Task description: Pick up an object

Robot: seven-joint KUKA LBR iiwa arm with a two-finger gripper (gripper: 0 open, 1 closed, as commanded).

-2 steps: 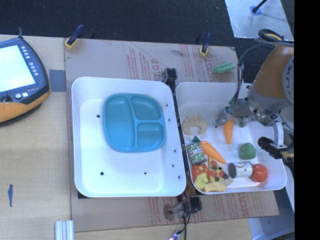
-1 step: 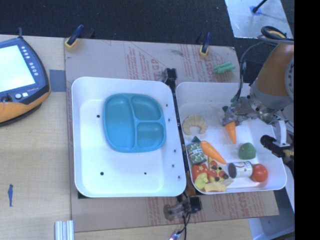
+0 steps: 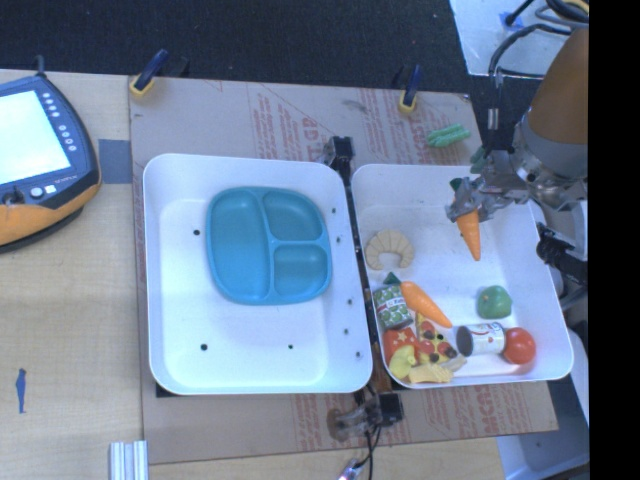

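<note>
1 carrot (image 3: 470, 236) seemingly between gripper (image 3: 466, 208) jaws

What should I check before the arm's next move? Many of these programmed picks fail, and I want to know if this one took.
1. Orange plastic carrot between the fingers of the pincer: ok, its top sits in the grip and it hangs point down.
2. Carrot lifted off the floor of the right white bin: cannot tell from this slanted view.
3. Other toys apart from the held carrot: ok, the beige croissant, green round fruit and second orange carrot lie away from it.
4. Blue three-part plate in the left white bin bare: ok.
</note>
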